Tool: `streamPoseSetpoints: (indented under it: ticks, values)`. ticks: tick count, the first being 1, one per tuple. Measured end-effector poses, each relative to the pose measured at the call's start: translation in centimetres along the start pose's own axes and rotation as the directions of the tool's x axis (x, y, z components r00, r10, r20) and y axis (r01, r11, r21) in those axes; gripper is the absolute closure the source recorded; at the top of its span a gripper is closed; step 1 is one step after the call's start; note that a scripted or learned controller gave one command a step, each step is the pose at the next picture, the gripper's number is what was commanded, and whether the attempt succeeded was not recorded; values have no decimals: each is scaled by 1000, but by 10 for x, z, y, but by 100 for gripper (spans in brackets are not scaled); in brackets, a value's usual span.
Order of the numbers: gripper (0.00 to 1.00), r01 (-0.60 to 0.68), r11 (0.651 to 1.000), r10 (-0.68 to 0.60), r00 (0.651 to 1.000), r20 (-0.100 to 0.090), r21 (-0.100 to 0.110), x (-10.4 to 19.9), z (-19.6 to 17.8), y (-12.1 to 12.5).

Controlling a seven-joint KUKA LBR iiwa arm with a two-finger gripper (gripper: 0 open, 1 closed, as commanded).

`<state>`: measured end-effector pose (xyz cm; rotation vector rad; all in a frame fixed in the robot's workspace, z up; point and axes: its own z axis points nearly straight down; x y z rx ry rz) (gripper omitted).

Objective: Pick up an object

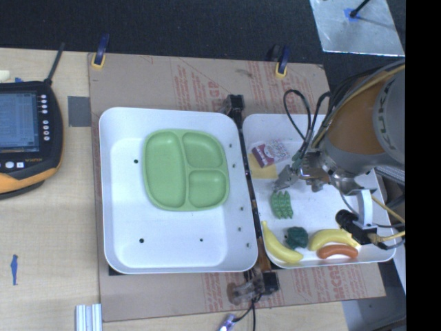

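Observation:
The right bin (317, 124) holds several small items. A green ridged block (281, 204) lies near its left wall, with a purple and yellow packet (262, 155) further back. Along the front edge lie a yellow banana (278, 247), a dark green lump (297, 237), and a second banana (332, 238) with an orange-red piece (337, 252) against it. My gripper (298, 180) hangs over the middle of this bin, just behind and to the right of the green block. It is open with nothing between its fingers.
The left bin (124, 240) carries a light green divided plate (185, 169). Black cables loop from the arm (358, 126) over the right bin's back. A tablet controller (26, 136) sits at the far left of the bench.

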<state>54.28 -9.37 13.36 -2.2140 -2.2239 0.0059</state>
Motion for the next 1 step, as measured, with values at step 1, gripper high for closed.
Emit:
streamPoseSetpoints:
  ticks: [1]
  values:
    - [0, 1, 1000, -1, 1000, 0, 0, -1, 42, -8]
